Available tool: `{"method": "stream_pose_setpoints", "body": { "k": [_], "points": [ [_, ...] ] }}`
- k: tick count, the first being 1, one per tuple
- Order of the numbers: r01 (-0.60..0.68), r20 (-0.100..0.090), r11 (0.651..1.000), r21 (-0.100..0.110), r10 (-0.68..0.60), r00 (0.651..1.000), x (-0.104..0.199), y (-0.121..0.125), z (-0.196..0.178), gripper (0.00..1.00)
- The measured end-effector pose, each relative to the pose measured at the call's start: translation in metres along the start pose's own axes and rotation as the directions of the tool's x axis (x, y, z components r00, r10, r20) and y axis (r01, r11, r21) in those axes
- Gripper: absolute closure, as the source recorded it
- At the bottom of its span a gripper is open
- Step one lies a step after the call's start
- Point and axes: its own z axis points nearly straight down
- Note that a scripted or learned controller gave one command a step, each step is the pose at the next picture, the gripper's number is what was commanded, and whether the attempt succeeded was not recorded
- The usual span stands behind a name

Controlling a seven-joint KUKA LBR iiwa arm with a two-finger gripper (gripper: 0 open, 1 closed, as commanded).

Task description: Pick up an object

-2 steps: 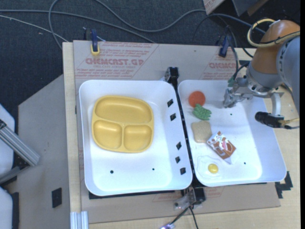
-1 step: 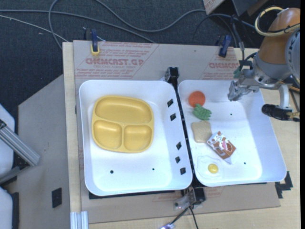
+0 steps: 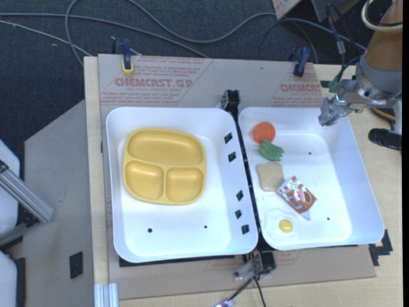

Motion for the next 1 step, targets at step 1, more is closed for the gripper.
{"method": "stream_pose_setpoints", "body": {
  "k": [1],
  "points": [
    [0.002,0.000,1.000,-0.002,-0.002,1.000,0.0047,-0.0014,-0.0630,1.00]
  ]
}}
